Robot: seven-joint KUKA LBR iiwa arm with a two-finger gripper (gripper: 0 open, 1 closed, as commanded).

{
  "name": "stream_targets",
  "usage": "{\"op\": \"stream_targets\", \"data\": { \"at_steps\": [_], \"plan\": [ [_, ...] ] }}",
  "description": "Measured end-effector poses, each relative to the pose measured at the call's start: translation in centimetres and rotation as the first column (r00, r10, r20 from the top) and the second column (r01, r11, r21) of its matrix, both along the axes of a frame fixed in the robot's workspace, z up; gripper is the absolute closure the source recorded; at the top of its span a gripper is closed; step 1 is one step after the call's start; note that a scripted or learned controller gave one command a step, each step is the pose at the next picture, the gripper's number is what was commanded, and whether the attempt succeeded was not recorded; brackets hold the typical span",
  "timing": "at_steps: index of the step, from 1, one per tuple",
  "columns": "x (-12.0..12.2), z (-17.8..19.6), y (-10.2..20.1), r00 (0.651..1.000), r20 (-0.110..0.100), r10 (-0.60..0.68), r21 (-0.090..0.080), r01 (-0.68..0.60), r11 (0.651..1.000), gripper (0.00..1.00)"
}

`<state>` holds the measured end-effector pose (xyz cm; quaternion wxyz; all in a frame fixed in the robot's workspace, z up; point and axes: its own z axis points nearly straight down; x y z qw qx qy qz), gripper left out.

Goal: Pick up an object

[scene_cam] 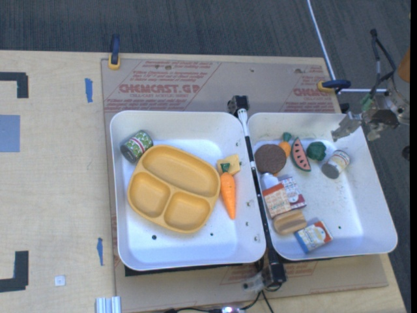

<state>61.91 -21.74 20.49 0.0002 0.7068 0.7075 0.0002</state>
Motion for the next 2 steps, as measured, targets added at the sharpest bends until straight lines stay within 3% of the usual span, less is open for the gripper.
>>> {"op": "stream_targets", "data": {
  "at_steps": [1,2],
  "plan": [
    [-0.74,-10.59,-0.04,1.000,0.004,0.005,0.008,-0.005,1.000,0.00],
    [-0.82,-9.64,-0.38,1.000,0.004,0.003,0.001,-0.003,1.000,1.00]
  ]
}}
